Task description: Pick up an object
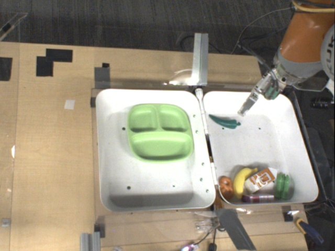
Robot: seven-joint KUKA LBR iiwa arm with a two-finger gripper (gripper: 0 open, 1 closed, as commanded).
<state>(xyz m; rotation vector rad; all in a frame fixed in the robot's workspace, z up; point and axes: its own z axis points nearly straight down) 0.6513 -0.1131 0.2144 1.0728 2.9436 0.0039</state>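
Observation:
My gripper [245, 110] hangs over the back of the right bin [298, 140], slanting down to the left from the orange-banded wrist. Its tip is just above and right of a flat teal object [225, 122] lying on the bin floor; I cannot tell whether they touch. In the bin's front corner huddle a red apple [225, 184], a yellow banana [242, 179], an orange and white carton [261, 179], a green round object [283, 185] and a purple stick-like item [257, 197]. These lie well in front of the gripper.
The left bin [112, 182] holds a light green divided plate [159, 131]. A metal post [201, 59] stands behind the seam between the bins. Cables run behind the right bin near the arm.

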